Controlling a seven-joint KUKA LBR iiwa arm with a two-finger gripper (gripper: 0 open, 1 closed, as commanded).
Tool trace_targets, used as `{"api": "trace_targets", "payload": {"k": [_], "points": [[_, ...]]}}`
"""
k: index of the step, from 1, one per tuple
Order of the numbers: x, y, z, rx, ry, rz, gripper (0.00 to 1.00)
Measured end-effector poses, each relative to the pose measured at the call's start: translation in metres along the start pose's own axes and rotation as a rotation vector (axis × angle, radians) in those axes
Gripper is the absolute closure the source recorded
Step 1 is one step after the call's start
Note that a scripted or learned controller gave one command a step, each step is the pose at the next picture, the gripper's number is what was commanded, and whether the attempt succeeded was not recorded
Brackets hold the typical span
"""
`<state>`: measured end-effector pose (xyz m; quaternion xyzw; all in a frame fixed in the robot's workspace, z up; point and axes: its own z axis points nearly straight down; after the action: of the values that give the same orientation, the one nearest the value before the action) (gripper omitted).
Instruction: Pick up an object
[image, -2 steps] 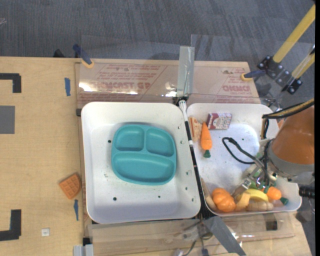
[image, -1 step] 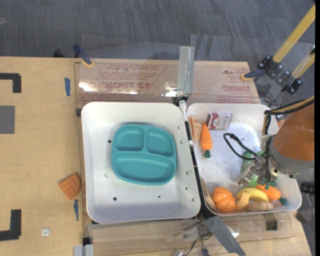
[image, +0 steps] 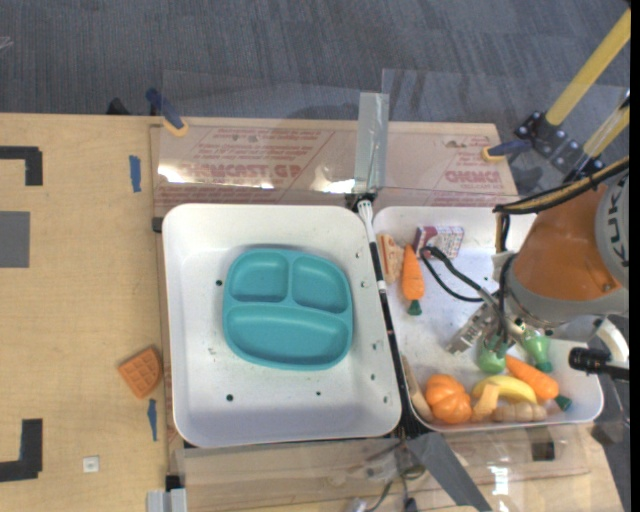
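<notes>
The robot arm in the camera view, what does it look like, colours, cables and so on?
The grey arm carries a broad, rounded orange band above its wrist. Black cables loop from it to a small metallic two-finger gripper.

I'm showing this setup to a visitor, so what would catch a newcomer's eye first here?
Probably the teal three-compartment plastic plate, lying alone in the middle of the left white bin. Next, the grey arm's orange band looming over the right white bin, with its tool down among bright toy foods: an orange pumpkin, a yellow banana and carrots.
</notes>
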<state>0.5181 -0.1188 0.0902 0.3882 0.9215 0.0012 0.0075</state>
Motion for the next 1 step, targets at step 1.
{"api": "trace_targets", "payload": {"k": [1], "points": [[-0.0725,-0.0355,-0.008,0.003,0.005,-0.367,1.0]]}}
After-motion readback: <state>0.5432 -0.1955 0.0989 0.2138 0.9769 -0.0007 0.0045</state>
